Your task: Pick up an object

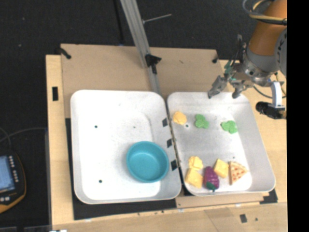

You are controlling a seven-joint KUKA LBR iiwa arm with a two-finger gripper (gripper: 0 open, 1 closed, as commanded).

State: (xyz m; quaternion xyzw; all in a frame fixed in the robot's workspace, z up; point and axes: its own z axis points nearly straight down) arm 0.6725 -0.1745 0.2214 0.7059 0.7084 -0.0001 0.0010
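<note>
My gripper [224,92] hangs open above the far edge of the right bin [251,144], with nothing between its fingers. Below it in that bin lie a small yellow piece [179,118], a green piece [201,122] and a second green piece [229,126]. Along the near side of the bin sit two yellow blocks [194,172], a purple grape bunch [211,177], another yellow block [221,167] and a pizza slice [237,171]. A blue bowl [146,161] stands in the left bin [101,124].
A slanted metal pole [140,37] runs from the top down to the gap between the bins. A handheld controller [8,178] lies at the left edge, off the bench.
</note>
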